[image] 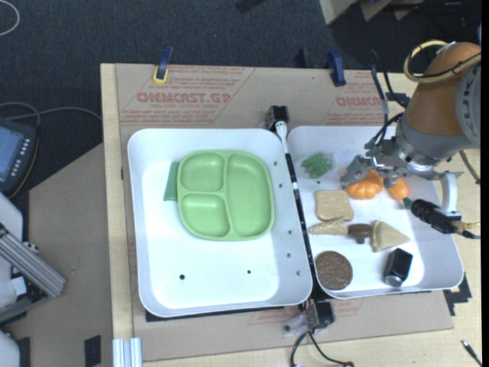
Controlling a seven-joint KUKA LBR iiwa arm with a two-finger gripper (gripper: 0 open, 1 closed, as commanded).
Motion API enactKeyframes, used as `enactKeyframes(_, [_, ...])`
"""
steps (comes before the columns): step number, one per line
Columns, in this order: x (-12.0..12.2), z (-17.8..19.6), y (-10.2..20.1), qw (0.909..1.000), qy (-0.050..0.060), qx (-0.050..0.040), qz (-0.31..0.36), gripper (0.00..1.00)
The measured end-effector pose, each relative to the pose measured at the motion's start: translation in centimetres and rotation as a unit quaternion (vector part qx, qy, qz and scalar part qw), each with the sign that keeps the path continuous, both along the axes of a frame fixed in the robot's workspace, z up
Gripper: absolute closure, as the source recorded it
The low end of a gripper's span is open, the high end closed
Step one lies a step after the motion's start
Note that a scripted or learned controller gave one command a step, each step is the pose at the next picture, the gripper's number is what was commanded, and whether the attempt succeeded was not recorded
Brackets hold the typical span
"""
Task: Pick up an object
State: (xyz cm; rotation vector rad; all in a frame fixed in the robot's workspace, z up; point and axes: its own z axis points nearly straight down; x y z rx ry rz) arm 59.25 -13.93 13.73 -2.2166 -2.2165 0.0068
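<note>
Bench with two bins, seen from the near edge to the far one; positions are given from the bread slice [334, 203] in the right bin [451, 277]. Nearest the onlooker, a round brown patty [334, 269] lies directly nearer than the bread slice, and a black can [398, 266] lies nearer and to its right. A pale wedge [387, 235] sits just right of the bread slice and slightly nearer. All are loose and apart, apparently scattered so that any one can be gripped alone. The left bin [153, 266], well left of the bread slice, bears only a green divided plate [226, 194], probably as a place to drop things. Just beyond and right of the bread slice lies an orange piece [364, 189], with a second orange piece [398, 189] farther right. The gripper [380, 176] hangs low over these two, touching or nearly touching them, which suggests that one of them is the object chosen. Whether the gripper is spread, closed or clamped on anything cannot be told from here, so no hold is claimed. A green sprig [316, 164] lies beyond the bread slice, near the far wall.
</note>
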Motion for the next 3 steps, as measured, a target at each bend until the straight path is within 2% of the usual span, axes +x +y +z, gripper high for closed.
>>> enactKeyframes(1, [0.1, -5.1, 0.0, 1.0, -0.004, -0.0005, -0.001, 0.0])
enactKeyframes(2, [0.2, -3.7, 0.0, 1.0, -0.007, -0.0012, 0.0, 1.0])
enactKeyframes(3, [0.4, 2.8, 0.0, 1.0, -0.008, -0.0022, 0.0, 1.0])
